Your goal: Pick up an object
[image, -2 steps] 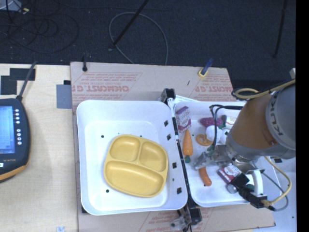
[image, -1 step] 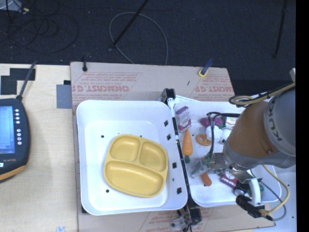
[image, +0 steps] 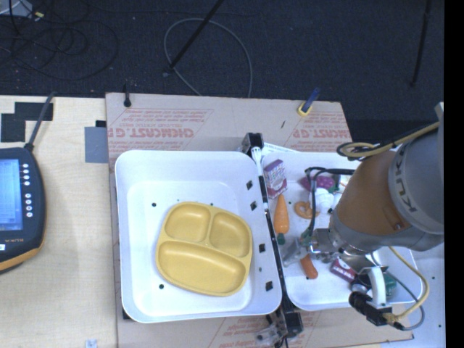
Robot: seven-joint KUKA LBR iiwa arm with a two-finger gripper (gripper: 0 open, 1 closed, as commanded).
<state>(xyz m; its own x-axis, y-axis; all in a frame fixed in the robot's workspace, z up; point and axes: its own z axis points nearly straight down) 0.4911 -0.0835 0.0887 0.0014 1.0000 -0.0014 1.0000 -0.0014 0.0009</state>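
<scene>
My gripper [image: 301,251] is low in the right bin [image: 319,299], near its left wall, under the grey and orange wrist [image: 366,201]. A small orange piece [image: 310,268] lies right beside the gripper's tip; I cannot tell whether they touch. An orange carrot-shaped toy [image: 280,214] lies just above the gripper, along the bin's left wall. Further back are a purple carton [image: 274,176], an orange ring [image: 303,209] and a purple and green item [image: 324,182]. A magenta piece [image: 341,271] and a green item [image: 391,288] lie below the wrist, partly hidden by it.
The left bin [image: 138,187] holds a yellow three-compartment plate [image: 205,247]. A dividing wall with black clips [image: 262,223] separates the bins. A handheld pendant [image: 18,201] sits at the far left on the bench. Cables [image: 395,314] trail off the arm by the right bin's front corner.
</scene>
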